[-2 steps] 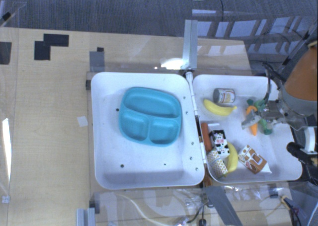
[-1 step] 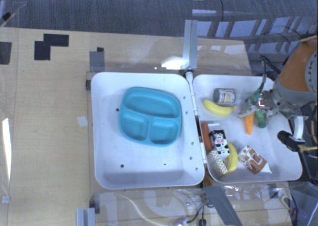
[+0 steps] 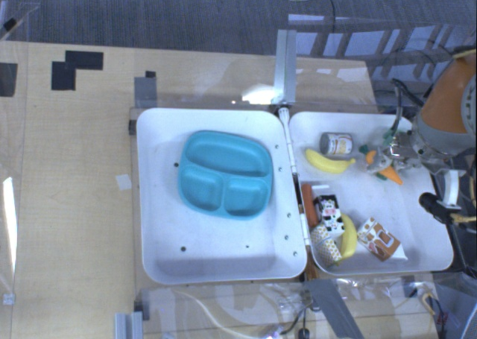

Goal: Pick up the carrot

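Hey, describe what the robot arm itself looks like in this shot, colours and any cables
The arm comes in from the right: a rounded grey body with a broad orange band above the wrist. Black cables loop along its side near the wrist. The hand is a small cluster of metal and dark parts with a bit of green, too blurred to make out finer markings.

No readable text anywhere. The can (image 3: pixel 337 144) in the right bin (image 3: pixel 428 252) has a label, too blurred to read. The brown-and-white packet (image 3: pixel 378 239) and the black-and-white carton (image 3: pixel 328 213) show printed patterns, no legible letters or numbers.
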Controlling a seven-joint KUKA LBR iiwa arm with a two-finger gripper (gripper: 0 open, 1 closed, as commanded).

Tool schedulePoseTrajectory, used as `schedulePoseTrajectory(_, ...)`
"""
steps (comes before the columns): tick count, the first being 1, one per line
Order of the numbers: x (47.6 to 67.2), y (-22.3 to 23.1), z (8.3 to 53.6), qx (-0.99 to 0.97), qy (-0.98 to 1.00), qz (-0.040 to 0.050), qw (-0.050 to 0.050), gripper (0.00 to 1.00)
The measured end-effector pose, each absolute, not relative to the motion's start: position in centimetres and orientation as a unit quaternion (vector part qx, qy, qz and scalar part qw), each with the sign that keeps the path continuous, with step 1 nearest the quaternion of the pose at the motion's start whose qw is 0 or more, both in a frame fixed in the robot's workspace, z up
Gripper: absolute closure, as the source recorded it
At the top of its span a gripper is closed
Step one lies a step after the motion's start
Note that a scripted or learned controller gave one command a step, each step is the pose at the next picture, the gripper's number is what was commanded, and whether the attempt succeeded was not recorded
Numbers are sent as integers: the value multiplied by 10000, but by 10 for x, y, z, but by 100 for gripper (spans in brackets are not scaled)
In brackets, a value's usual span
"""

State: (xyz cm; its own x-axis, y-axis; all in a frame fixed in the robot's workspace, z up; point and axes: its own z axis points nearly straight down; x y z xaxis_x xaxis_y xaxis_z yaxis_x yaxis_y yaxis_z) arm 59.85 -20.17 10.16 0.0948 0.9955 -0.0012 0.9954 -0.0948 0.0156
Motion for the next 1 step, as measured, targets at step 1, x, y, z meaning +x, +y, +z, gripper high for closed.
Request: schedulePoseTrajectory(1, 648, -166, 181, 7306, 6828, 18, 33, 100)
